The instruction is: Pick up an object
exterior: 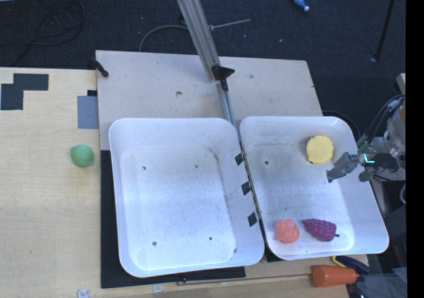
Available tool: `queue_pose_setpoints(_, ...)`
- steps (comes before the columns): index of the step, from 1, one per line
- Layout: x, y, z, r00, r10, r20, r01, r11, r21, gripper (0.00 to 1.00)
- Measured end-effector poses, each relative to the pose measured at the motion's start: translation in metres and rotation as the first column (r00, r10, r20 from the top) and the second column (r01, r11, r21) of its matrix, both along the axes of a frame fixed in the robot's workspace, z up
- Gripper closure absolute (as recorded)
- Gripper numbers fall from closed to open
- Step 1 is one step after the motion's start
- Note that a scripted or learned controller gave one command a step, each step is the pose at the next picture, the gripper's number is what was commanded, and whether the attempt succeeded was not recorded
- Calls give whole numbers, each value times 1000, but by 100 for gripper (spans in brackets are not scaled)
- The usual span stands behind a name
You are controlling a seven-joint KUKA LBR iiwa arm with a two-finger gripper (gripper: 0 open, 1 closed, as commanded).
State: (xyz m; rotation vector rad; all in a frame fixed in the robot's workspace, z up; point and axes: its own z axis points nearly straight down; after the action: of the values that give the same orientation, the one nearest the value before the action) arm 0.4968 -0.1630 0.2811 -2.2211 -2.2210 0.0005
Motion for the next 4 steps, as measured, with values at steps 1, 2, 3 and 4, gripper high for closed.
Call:
queue_pose_setpoints(1, 0, 0, 0, 1000, 0, 0, 0, 1000, 0, 0)
queue_pose_setpoints(2, 3, -6, -45, 1000, 0, -4, 0, 1000, 1, 0)
queue_pose_setpoints(3, 5, 2, -91, 1000, 1, -4, -1, 1000, 1, 0)
queue_pose_setpoints(4, 7, 5, -154, 1000, 1, -5, -1, 1000, 1, 0)
